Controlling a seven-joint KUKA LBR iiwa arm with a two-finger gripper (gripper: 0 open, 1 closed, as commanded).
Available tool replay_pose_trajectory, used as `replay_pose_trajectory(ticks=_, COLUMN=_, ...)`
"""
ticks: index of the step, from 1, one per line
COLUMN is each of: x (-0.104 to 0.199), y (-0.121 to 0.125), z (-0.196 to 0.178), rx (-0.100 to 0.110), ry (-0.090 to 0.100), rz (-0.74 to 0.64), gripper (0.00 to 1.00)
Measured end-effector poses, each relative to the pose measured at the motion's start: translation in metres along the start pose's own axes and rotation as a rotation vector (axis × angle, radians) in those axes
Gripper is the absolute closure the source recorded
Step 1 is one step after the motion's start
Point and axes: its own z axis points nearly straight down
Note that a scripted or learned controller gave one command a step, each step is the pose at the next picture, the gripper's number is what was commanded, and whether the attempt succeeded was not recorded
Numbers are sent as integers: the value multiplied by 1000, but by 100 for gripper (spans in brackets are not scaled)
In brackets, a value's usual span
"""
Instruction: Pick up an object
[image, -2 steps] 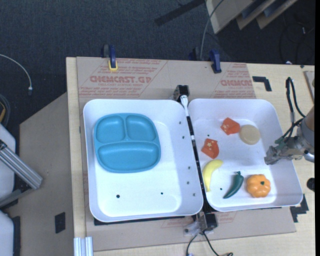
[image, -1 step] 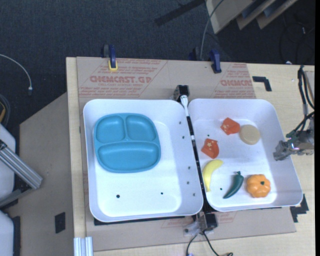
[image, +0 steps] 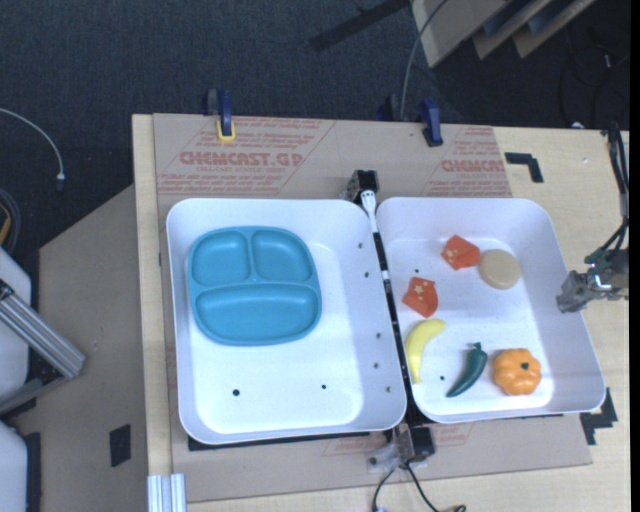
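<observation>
The right bin (image: 540, 225) holds several toy foods. Two red pieces lie near its middle, one (image: 460, 252) further back and one (image: 421, 295) nearer the divider. A beige round piece (image: 499, 268) rests beside the rear red one. Along the front lie a yellow banana (image: 423, 346), a dark green pepper (image: 468, 370) and an orange pumpkin (image: 516, 371). My gripper (image: 578, 292) hangs at the right bin's right rim, beyond all the food, with only a small grey part of it in view.
The left bin (image: 345, 330) carries a blue divided plate (image: 256, 285) in its rear left part. A black hinge strip (image: 380, 270) runs between the bins. Clamps (image: 225, 112) hold the cardboard-covered bench at the back.
</observation>
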Motion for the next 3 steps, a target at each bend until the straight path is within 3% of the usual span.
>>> replay_pose_trajectory(ticks=3, x=132, y=56, z=-16, rx=2, ry=4, rz=-5, gripper=100)
